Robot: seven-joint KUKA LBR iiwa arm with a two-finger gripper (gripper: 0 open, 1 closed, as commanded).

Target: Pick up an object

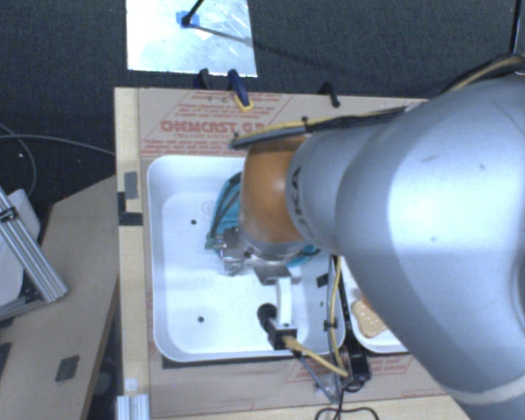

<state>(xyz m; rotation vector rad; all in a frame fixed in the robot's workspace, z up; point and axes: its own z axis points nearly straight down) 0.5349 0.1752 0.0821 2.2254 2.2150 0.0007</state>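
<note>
- The arm (pixel 420 226) reached in from the right and covered most of the right bin (pixel 387 346).
- Its orange band (pixel 264 195) hung over the left bin (pixel 179 269).
- The gripper (pixel 238 257) sat low over the middle of the left bin; whether its jaws stood apart or together could not be told.
- A teal thing (pixel 220 219) lay in the left bin, just beside the gripper and partly hidden under the band; nothing showed it as held.
- A tan thing (pixel 368 316) lay in the visible strip of the right bin.
- Both bins rested on a board (pixel 201 122) with red print.
- A blue clip (pixel 239 91) sat at the board's far edge.
</note>
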